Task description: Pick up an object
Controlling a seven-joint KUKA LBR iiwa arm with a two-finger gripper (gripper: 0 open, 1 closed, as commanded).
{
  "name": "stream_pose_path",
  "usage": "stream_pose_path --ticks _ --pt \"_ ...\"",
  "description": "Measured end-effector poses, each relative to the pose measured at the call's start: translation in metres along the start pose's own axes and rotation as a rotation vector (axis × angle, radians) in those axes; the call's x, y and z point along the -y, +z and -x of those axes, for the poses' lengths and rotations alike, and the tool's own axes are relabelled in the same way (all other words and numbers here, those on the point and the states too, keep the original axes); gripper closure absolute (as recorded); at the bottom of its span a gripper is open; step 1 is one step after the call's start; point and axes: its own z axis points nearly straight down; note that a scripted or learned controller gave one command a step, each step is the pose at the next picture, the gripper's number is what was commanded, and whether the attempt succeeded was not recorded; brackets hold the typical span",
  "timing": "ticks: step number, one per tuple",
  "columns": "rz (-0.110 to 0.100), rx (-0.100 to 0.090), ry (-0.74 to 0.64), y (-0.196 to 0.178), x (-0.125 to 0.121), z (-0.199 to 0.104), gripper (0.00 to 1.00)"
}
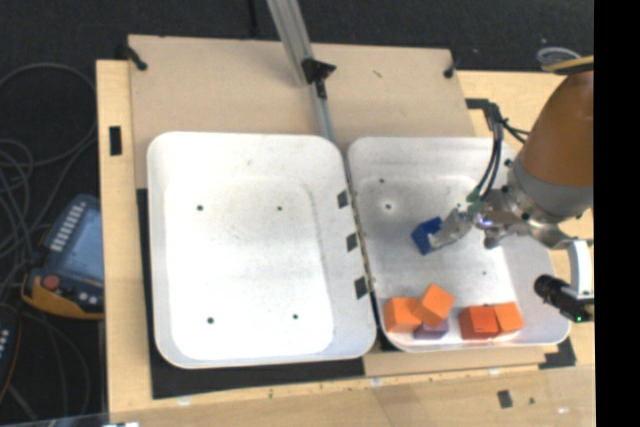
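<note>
A small blue block (427, 235) lies in the middle of the right bin (400, 165). My gripper (452, 228) hangs just to its right, low over the bin floor, its tip close to or touching the block. Along the bin's front edge sit several orange blocks: one pair (418, 307) stacked over a purple piece (431, 329) and another pair (490, 319) further right. The arm's orange band (560, 135) fills the right side above the wrist.
The left bin (245, 245) is beside the right one, separated by a row of clips. A slanted metal rail (290, 15) runs from the top down to the bins' junction. Cables and a handheld pendant (65, 260) lie off the bench at left.
</note>
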Motion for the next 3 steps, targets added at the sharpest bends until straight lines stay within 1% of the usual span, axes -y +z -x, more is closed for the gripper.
stream_pose_path --ticks 1,2,3 --pt "0.010 0.001 -0.010 0.087 -0.060 -0.025 0.00" --pt "0.011 0.000 -0.002 0.075 -0.059 -0.023 1.00" --pt "0.015 -0.003 -0.014 -0.019 -0.046 -0.100 1.00"
